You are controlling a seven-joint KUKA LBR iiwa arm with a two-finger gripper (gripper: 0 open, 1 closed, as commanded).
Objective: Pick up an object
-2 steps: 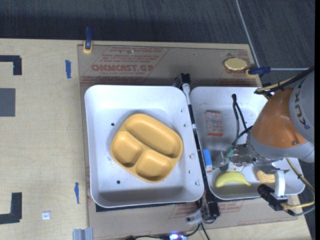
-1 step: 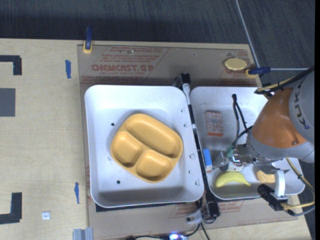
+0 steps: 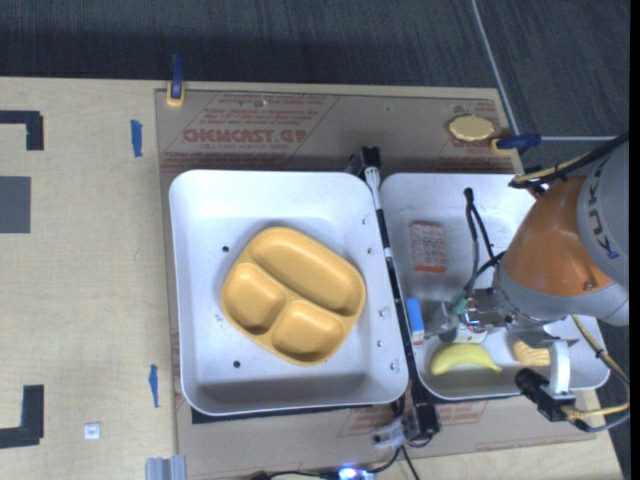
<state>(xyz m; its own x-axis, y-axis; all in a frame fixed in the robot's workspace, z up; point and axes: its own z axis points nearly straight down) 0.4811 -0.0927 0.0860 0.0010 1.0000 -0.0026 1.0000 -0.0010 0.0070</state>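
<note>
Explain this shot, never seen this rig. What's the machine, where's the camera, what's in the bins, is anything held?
One camera, fixed above the bench, looks down at a slant. The grey arm with an orange band is a KUKA robot reaching in from the right; its job is to pick up an object. Two white bins sit side by side. The left bin holds a yellow three-part tray. The right bin holds a banana, a small blue item, an orange-printed card and a brush-like tool. The gripper sits low in the right bin just above the banana. I can't tell whether it holds anything.
</note>
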